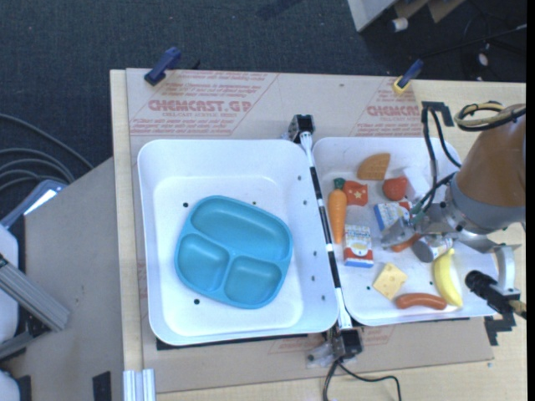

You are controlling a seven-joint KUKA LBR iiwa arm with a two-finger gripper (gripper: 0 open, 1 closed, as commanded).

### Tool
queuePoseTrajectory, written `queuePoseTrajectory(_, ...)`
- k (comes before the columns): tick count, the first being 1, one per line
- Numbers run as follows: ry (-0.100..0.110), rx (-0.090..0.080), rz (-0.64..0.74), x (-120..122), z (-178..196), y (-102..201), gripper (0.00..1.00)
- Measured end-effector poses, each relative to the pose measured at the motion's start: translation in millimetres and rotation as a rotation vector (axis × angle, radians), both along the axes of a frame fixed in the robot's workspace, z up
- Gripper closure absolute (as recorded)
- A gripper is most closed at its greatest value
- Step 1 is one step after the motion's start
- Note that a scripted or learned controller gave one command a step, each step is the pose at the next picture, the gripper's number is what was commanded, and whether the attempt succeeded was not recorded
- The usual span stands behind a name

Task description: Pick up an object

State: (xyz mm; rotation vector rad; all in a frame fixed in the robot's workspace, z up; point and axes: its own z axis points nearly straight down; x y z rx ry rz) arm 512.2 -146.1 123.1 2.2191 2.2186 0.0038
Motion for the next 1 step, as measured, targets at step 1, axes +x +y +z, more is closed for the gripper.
queuePoseTrajectory(1,0.005,0.001,0.001,89.6,-38.7,-15.0,0.0)
